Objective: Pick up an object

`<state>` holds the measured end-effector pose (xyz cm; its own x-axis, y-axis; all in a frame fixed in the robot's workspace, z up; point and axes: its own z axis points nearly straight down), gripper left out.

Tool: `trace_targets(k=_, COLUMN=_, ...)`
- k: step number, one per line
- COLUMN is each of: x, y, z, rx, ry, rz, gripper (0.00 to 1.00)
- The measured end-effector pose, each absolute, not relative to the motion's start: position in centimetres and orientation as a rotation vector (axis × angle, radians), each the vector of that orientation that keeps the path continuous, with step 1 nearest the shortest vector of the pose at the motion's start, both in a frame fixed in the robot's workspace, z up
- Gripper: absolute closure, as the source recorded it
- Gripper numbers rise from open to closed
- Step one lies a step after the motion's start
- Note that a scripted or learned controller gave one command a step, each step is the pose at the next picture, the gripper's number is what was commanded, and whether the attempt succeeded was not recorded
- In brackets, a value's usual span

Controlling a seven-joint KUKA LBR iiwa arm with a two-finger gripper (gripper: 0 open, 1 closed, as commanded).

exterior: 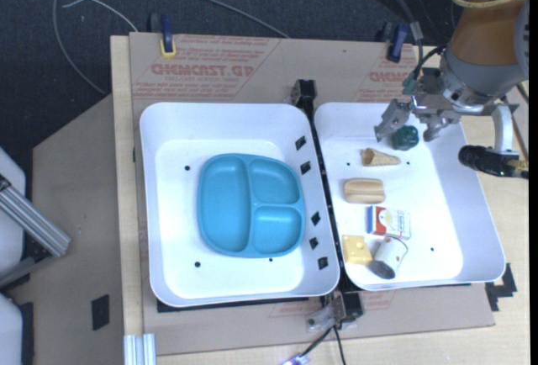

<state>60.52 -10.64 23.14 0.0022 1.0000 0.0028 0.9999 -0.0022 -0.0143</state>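
The blue divided plate lies flat in the middle of the left bin, the biggest thing on the bench; it looks like rigid, smooth moulded plastic, light but broad and low, so a two-finger hold would probably have to pinch its raised rim or one of the dividing ridges, and the slick surface could slide. The right bin carries the smaller candidates in a loose column. The gripper hovers at that bin's upper end with its two fingers spread apart, and between them sits a small dark green rounded object — whether the fingers actually press it or merely flank it I cannot tell. It looks compact and light, likely to roll if nudged off-centre. Just below lies a tan wedge, then a tan block, probably light and stiff, best taken across its short sides. Further down come a red-and-white carton, thin-walled and crushable by the look of it, a yellow piece, and a small white cup on its side — round, prone to rolling away.
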Motion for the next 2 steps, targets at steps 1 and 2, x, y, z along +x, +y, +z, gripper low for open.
trace_targets(k=1, x=60.8, y=-10.6, z=23.8, rx=-2.220, ry=-2.221, rz=0.000, gripper=0.00)
trace_targets(k=2, x=60.5, y=-11.0, z=17.6, rx=-2.217, ry=-2.216, rz=0.007, gripper=0.00)
